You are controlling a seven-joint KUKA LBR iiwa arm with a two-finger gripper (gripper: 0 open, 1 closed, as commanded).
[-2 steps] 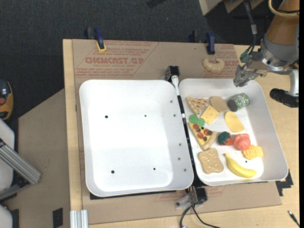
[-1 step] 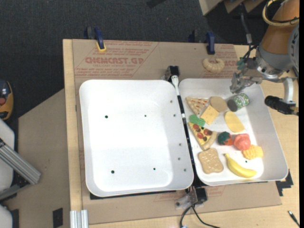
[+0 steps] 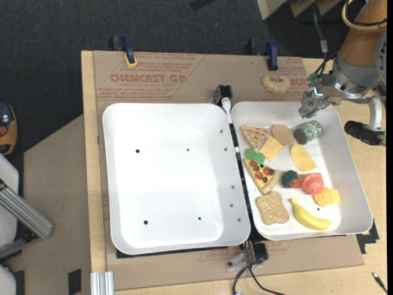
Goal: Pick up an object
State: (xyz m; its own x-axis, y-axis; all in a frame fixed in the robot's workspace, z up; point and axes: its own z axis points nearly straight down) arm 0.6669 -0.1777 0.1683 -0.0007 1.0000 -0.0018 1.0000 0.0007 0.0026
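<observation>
A toy banana (image 3: 310, 216), light and slick-skinned, best pinched across its middle, lies well apart from the gripper (image 3: 309, 108), whose opening cannot be told.

shallow white plastic bins (image 3: 175, 177): 2 | triangular toy pizza slices (image 3: 261, 174): 2 | curved yellow toy banana (image 3: 310, 216): 1 | tan toy bread slice (image 3: 272, 208): 1 | red toy tomato (image 3: 312, 182): 1 | blue clamps at surface's 12 o'clock edge (image 3: 128, 50): 2
</observation>
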